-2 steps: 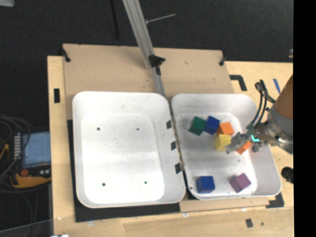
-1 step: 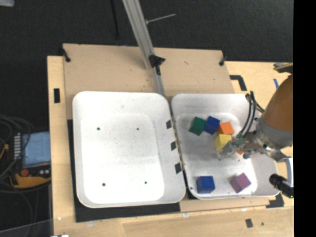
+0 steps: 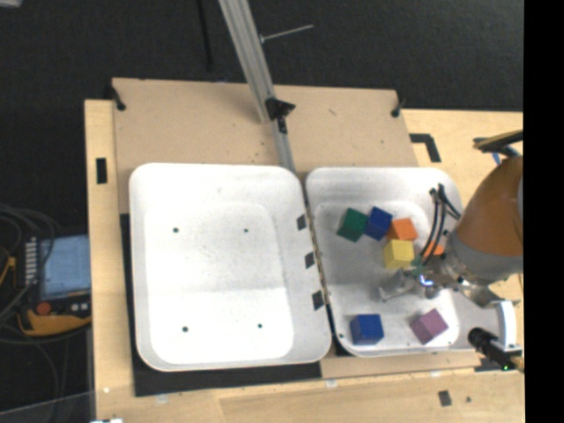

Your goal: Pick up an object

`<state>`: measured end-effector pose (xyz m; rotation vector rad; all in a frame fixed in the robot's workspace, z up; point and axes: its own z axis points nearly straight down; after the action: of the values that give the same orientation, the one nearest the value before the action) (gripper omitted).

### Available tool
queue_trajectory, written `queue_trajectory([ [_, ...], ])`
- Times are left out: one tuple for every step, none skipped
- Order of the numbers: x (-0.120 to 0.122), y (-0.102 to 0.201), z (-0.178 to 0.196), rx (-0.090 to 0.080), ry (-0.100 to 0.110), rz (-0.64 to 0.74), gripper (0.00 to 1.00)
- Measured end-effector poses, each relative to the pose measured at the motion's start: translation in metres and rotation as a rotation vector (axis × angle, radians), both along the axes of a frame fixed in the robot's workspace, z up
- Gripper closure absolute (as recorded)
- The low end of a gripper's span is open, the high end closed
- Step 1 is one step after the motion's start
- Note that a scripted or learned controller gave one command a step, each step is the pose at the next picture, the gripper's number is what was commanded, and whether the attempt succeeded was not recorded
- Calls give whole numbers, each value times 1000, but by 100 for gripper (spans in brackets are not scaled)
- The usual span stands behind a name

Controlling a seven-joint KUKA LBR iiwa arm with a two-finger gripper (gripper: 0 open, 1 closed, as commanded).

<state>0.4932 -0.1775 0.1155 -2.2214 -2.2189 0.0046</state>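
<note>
Gripper [image 3: 407,285] low inside the right bin [image 3: 352,188], near its middle and toward the right wall, just below the yellow cube [image 3: 398,253]. Whether released or clenched: cannot tell, too blurred and small. Nothing visibly carried.

Judged as not yet done; all cubes lying on the bin floor. Close by, a cluster toward the far edge: yellow cube, orange cube [image 3: 404,229], blue cube [image 3: 379,222], green cube [image 3: 352,225], touching or nearly so. Toward the near edge, a second blue cube [image 3: 367,328] and a purple cube [image 3: 429,325], well apart from each other. Still left: grasp and lift.

Arm [image 3: 495,223] reaching in over the right wall, orange band above the wrist, tilted down toward the bin floor. Left bin [image 3: 159,192] beside it.
</note>
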Motion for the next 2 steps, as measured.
queue_trajectory([
  [1,-2,-18,-1,-5,-1,0],
  [2,-3,-6,-1,-11,-7,100],
])
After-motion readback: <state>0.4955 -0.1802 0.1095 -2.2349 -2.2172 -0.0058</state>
